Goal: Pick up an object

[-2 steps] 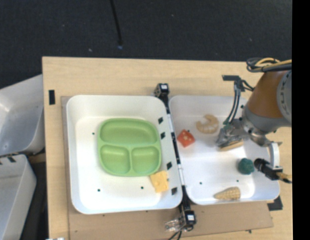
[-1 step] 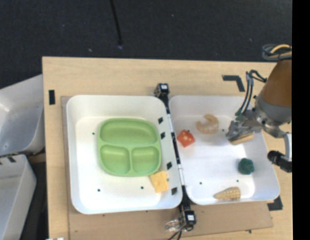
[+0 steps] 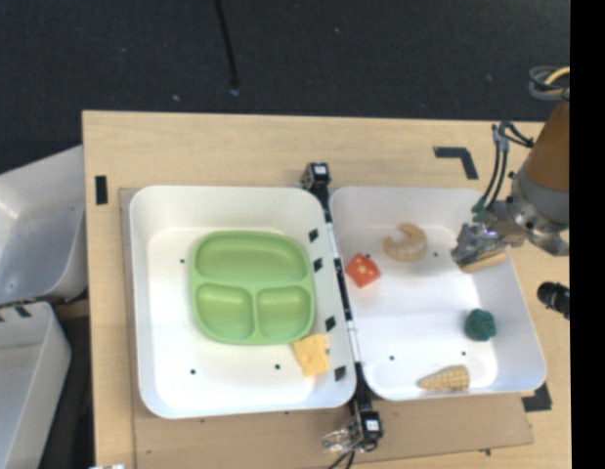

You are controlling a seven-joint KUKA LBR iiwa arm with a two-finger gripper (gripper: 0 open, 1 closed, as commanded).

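While the end effector (image 3: 483, 247) hangs over the right bin (image 3: 419, 374), grip state unclear, green ball (image 3: 481, 324) nearer, tan croissant (image 3: 408, 243) left.

Position: a single fixed camera set above the bench (image 3: 234, 149), well back from it.
Facing: downward at a slant, so the bench's far edge runs across the upper part of the frame and its near edge along the bottom.
Coverage: the left bin (image 3: 155, 291) and the right bin (image 3: 429, 330) both fit whole in the middle of the frame, with dark floor above.
Arm entry: the arm (image 3: 548, 169) comes in at the right edge.
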